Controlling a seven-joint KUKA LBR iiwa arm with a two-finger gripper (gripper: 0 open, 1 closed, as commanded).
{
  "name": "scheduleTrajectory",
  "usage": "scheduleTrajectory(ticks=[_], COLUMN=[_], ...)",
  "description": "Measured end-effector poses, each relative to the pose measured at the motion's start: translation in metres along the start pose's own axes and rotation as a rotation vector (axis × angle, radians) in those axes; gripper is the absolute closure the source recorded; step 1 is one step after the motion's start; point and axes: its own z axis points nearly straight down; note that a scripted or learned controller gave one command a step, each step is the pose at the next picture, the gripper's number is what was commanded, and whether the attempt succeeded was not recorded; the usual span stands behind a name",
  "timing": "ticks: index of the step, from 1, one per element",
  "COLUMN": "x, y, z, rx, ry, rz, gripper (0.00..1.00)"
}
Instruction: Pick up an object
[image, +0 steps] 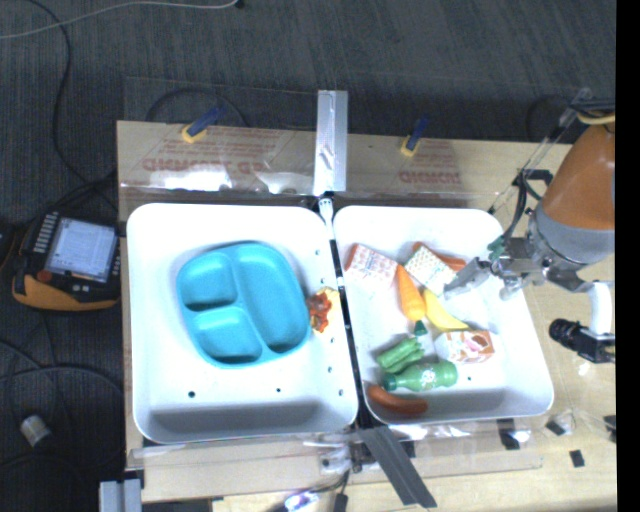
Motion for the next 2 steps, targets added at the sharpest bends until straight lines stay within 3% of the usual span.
scheduleTrajectory(ticks=[1, 2], x=[0.039, 0.04], y=[0.006, 0.008], z=[0.101, 0.09], rx=[-0.013, -0.017], ry=[-0.006, -0.004], rz=[-0.117, -0.118], gripper=[0.0, 1.0])
